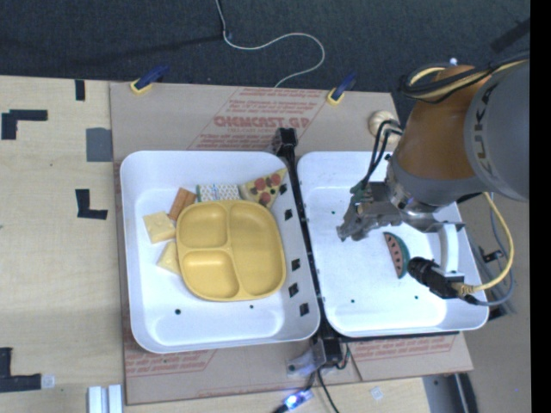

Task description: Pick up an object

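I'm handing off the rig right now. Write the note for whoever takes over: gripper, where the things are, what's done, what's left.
Gripper: low over the right bin, near its left-middle; nothing seen between its fingers.
Right bin: a watermelon slice lies right of the gripper, apart from it.
Left bin: a yellow divided plate in the middle, with small food pieces tucked along its left and top edges.
Done: arm is positioned over the right bin.
Left: no pick yet; the watermelon slice looks the nearest target.
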`<state>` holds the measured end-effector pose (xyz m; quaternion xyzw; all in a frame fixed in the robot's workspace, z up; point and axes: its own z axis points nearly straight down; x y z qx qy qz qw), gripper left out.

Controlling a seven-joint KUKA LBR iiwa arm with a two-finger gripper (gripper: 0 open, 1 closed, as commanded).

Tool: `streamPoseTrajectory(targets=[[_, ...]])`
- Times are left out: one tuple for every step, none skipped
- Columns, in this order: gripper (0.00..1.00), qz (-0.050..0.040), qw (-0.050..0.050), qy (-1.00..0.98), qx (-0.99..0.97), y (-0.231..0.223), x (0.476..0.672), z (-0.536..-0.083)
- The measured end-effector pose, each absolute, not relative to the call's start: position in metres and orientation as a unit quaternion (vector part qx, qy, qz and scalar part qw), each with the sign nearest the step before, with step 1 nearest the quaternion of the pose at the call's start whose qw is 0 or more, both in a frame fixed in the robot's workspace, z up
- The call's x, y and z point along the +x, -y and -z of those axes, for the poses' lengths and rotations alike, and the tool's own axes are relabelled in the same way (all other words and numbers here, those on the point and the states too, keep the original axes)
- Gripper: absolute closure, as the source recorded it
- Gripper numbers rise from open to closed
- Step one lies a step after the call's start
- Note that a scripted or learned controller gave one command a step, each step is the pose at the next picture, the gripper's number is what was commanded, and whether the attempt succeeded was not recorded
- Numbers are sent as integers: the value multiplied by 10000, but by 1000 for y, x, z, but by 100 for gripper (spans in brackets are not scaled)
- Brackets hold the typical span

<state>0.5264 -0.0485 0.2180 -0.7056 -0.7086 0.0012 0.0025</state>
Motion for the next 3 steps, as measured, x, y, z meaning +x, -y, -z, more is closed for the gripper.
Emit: streamPoseTrajectory(targets=[[100,-3,15,7089,-7053,14,512,-234],[100,-22,17,7072,-7070,21,511,-213],[100,2,3,7079,-7063,17,509,-235]])
